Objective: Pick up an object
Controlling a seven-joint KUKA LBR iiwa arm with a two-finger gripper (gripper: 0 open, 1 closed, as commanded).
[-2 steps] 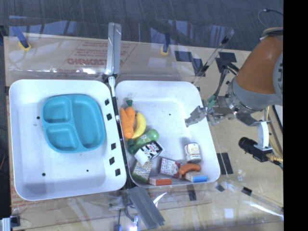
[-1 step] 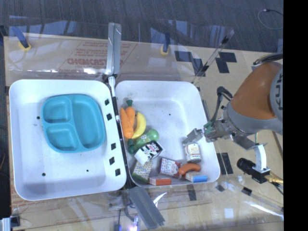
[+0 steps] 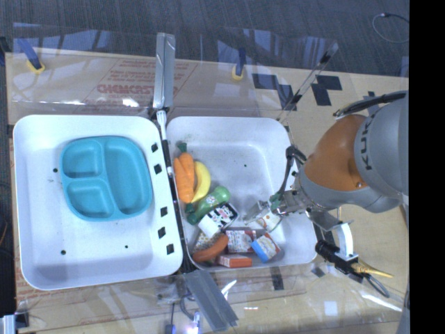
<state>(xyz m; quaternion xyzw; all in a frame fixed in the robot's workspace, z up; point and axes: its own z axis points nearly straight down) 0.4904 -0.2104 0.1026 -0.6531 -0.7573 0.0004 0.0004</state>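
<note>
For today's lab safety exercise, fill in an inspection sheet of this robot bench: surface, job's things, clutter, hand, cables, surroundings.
Surface: bench under clear sheeting, bearing a left bin and a right bin.
Job's things: carrot, banana and small packets heaped in the right bin's near-left part.
Clutter: blue divided plate in the left bin.
Hand: hand low over the right bin by the packets; finger state unclear.
Cables: thin dark cable along the wrist.
Surroundings: grey carpet behind the bench.

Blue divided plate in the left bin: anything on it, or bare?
Bare. All three compartments of the blue divided plate show plain blue, with no item in them. The toy food lies piled in the right bin.
</note>
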